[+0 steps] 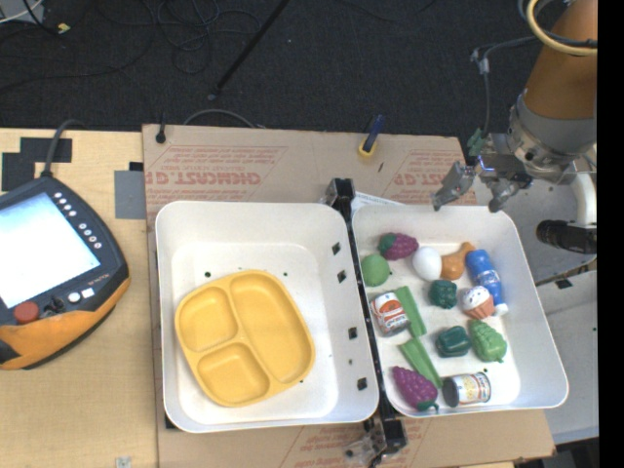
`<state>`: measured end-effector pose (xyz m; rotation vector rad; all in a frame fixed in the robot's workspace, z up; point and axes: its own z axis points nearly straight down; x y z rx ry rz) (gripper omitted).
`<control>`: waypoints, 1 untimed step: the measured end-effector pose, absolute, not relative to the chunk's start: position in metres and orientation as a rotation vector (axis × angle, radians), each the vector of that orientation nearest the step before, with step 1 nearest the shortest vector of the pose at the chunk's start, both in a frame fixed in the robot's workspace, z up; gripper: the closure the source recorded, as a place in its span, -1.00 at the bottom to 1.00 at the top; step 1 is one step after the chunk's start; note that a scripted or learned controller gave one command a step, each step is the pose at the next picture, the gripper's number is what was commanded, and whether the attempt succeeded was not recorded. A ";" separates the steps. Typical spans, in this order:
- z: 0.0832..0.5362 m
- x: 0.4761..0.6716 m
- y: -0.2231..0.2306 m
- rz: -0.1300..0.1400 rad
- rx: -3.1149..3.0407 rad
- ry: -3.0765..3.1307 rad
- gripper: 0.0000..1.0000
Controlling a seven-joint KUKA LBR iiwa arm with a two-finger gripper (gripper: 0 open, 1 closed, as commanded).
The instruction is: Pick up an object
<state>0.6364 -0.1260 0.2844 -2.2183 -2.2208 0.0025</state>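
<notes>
Pincer (480,185) fingers are being held spread and empty above the right bin's (546,359) far edge, toys (444,330) crowding it.

- A yellow tray (244,335) with three parts lay in the left bin (185,232).
- A tablet (49,266) with an orange edge sat on the bench, well to the left of the bins.
- Brown cardboard (253,169) lay under both bins.
- A blue and yellow clamp (370,139) sat at the cardboard's far edge.
- Black cables (195,27) lay on the dark floor behind.
</notes>
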 end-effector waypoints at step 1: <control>0.100 0.565 -0.086 0.019 -2.210 -2.204 -1.00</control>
